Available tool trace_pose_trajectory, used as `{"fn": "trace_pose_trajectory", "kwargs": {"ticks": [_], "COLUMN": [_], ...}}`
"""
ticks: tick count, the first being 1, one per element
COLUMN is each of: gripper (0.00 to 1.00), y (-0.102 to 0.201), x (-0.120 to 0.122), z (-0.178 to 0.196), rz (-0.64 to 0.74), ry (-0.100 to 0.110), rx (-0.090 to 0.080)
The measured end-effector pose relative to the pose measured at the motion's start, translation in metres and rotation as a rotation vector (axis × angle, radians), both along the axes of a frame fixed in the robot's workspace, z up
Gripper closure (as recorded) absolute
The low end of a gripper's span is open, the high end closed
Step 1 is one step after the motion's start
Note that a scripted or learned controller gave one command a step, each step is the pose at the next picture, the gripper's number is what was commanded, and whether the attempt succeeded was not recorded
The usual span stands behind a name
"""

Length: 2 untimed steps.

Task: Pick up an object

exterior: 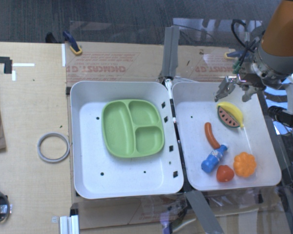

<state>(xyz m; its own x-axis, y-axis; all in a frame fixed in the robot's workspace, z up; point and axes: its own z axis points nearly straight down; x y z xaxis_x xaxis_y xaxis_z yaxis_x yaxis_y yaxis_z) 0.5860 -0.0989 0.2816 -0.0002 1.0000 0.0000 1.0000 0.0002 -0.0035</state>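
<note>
Grey-bodied arm [278, 57] with a broad orange band [282, 23] above the wrist, rounded and glossy. Below the band, a pale grey collar, then a cluttered metal wrist block. Dark cables [241, 33] looping off the wrist, with a thin green wire among them. Small metallic hand [237, 89] ending in two slim, dull silver fingers [223, 92].
</note>
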Motion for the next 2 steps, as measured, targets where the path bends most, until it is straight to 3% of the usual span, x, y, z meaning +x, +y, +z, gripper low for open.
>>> {"fn": "trace_pose_trajectory", "kwargs": {"ticks": [1, 2], "gripper": [0.0, 0.0], "y": [-0.056, -0.028], "x": [-0.055, -0.069], "z": [-0.13, -0.191], "rz": [-0.043, 0.005], "ry": [0.0, -0.002], "rx": [0.0, 0.0]}}
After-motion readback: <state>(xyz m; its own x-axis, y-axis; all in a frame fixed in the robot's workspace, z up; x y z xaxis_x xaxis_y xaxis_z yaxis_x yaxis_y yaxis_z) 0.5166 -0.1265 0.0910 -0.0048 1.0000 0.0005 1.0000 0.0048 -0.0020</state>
